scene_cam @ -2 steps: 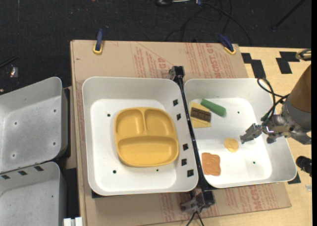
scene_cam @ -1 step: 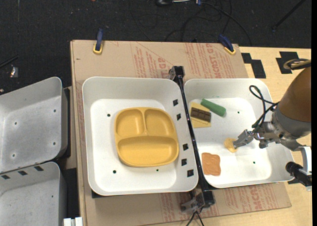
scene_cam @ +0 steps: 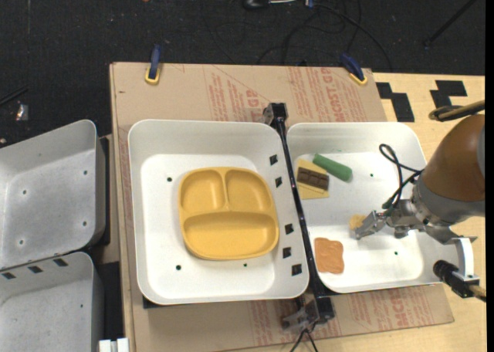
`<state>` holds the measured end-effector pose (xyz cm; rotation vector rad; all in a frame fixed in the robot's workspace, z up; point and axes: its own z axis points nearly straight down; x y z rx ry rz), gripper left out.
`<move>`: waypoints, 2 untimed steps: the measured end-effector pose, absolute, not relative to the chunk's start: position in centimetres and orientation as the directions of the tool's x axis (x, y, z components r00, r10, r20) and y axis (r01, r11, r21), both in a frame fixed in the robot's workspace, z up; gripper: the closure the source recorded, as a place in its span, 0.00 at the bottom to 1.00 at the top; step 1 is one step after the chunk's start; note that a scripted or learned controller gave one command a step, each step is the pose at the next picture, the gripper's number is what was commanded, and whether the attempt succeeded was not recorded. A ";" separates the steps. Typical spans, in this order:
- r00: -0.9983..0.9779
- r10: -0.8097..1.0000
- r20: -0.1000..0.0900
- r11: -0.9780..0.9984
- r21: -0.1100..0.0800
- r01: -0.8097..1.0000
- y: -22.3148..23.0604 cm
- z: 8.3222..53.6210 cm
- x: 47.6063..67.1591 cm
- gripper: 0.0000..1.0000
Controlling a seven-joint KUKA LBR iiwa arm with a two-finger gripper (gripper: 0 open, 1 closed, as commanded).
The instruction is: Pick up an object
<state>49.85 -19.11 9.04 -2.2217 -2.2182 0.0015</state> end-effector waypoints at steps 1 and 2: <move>0.002 1.000 0.000 -0.002 0.000 1.000 -19.1 10.2 49.9 1.00; 0.002 1.000 -0.002 -0.002 0.004 1.000 -19.9 15.9 49.5 1.00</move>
